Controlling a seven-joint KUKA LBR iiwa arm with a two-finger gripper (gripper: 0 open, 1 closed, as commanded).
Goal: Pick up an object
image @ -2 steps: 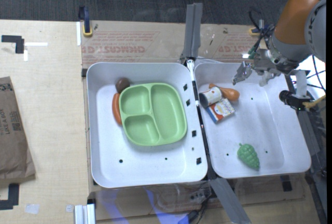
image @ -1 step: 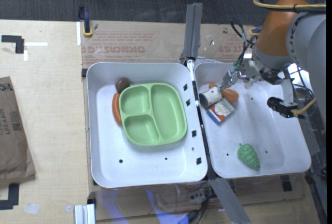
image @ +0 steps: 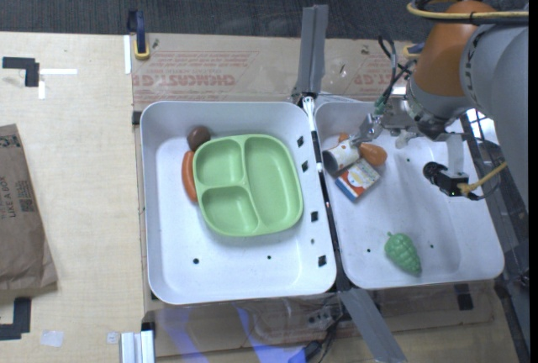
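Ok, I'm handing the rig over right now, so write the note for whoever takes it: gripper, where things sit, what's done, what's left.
Gripper: low in the right white bin, at the far-left cluster; finger state unreadable, nothing visibly held.
Right bin: small white can, orange rounded piece and flat white-and-orange packet bunched together; green knobbly toy alone near the front.
Left white bin: green three-compartment tray, brown ball and orange piece at its left edge.
Done: approach. Left: grasp and lift.
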